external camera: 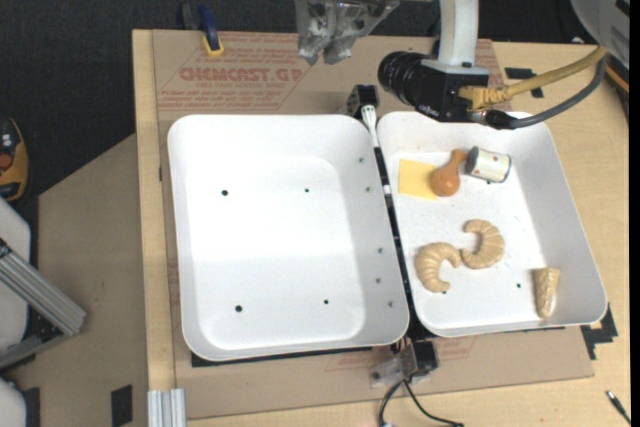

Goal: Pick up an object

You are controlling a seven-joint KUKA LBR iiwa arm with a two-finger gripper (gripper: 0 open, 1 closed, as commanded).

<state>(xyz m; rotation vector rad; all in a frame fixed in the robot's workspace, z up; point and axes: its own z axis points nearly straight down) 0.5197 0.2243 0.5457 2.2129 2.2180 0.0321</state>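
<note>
The right bin (560, 165) holds several small things. Toward its back lie a flat yellow square (415, 179), a brown rounded peg (447, 175) resting partly on that square, and a small white cylinder (489, 165). Two tan croissant shapes (437, 265) (483, 243) lie nearer the front, and a tan cone-shaped piece (545, 290) sits at the front right corner. My gripper (326, 47) hangs high above the bench, behind the back edge of the left bin (185, 215). It is shut with nothing between its fingers, and it is far from every object.
The two bins meet at a black seam (385, 205) with a clip at its back end. A blue and yellow clamp (210, 32) sits at the board's back left edge. A grey metal frame (35, 300) stands off the bench to the left.
</note>
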